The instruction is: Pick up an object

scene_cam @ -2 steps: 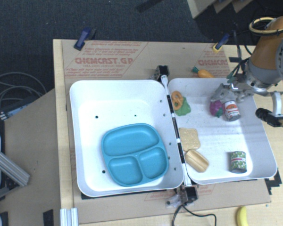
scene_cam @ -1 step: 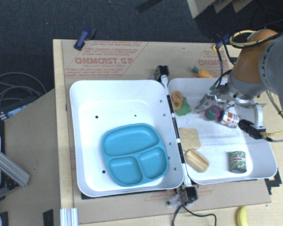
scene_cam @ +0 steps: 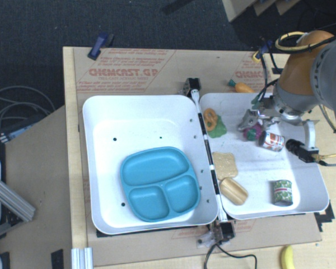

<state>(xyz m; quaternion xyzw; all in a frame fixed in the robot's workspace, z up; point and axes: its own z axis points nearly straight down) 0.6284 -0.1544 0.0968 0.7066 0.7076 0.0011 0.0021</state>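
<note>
My gripper (scene_cam: 252, 121) hangs low over the back of the right bin (scene_cam: 308, 203), and the arm's orange band (scene_cam: 301, 60) rises behind it. Right beneath the gripper sits a small purple object (scene_cam: 251, 133), with a red and white can (scene_cam: 273, 142) lying just to its right. An orange ring on a green piece (scene_cam: 213, 122) rests by the bin's left wall. Nearer the front are a tan square cracker (scene_cam: 224, 162), a tan roll (scene_cam: 233, 191) and a green can (scene_cam: 281, 191).
The left bin (scene_cam: 101, 122) holds a blue divided tray (scene_cam: 159, 182). A black clamp (scene_cam: 192, 85) sits where the bins meet at the back. On the cardboard outside lie a small orange piece (scene_cam: 242, 86) and a blue clip (scene_cam: 99, 46). A yellow item (scene_cam: 287, 258) lies at the front right.
</note>
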